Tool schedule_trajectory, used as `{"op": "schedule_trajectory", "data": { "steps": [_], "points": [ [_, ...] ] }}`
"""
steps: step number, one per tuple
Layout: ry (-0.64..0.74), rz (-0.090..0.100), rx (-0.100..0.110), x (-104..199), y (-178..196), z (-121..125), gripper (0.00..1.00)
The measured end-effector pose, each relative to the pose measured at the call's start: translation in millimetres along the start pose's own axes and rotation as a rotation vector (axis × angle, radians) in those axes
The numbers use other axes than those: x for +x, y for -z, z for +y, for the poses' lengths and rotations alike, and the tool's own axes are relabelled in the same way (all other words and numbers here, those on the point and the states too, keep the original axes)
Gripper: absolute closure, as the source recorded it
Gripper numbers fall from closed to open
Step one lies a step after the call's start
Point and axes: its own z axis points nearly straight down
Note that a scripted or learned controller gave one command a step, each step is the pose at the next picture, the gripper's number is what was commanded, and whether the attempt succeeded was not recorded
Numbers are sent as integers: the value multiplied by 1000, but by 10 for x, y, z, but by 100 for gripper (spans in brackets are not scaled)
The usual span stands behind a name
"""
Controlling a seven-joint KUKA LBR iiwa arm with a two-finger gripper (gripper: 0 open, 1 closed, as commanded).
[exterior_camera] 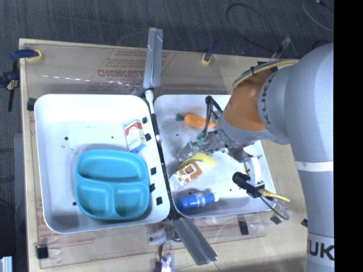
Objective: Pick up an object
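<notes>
Right bin [258, 200], banana [199, 161] just below gripper [199, 146]

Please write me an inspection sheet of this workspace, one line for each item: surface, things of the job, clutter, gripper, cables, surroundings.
Surface: bench bearing left bin and right bin, side by side.
Job's things: in the right bin, carrot, yellow object, orange-white packet, blue bottle; in the left bin, blue divided tray, small red-white carton.
Clutter: nothing seen.
Gripper: gripper low in the right bin above the yellow object; a hold cannot be judged.
Cables: black cable beside the wrist; loose cables on the floor.
Surroundings: dark carpet, blue clamps on the bench edge.
</notes>
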Motion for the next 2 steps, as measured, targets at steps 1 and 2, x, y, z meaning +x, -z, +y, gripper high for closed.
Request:
{"op": "schedule_trajectory", "data": {
  "steps": [1, 2],
  "points": [
    [5, 0, 3, 1, 75, 8, 100],
    [5, -1, 2, 1, 75, 8, 0]
  ]
}}
